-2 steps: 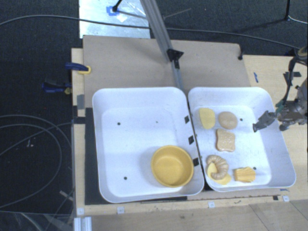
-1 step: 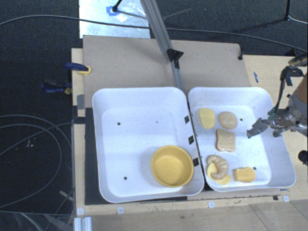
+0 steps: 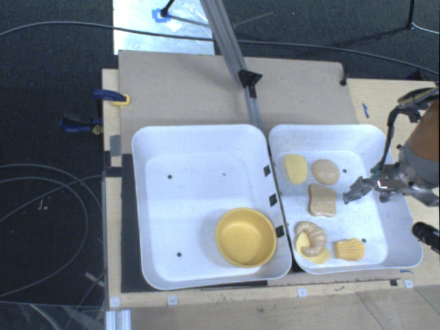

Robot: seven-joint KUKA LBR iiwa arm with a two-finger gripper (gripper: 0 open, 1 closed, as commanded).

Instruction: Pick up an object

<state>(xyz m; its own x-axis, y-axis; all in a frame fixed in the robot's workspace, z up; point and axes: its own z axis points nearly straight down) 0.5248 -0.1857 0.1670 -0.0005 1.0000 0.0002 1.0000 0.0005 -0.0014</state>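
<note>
This looks like a robotics lab. A plywood bench (image 3: 206, 88) stands on dark carpet (image 3: 48, 60) strewn with loose cables (image 3: 41, 205), with clamps (image 3: 110, 97) at its left edge and a metal pole (image 3: 223, 29) slanting over its far edge.

The bowl (image 3: 246, 236) sat in the left bin (image 3: 155, 177), toward its front right. 5 food pieces (image 3: 322, 200) lay in the right bin (image 3: 371, 139).
</note>
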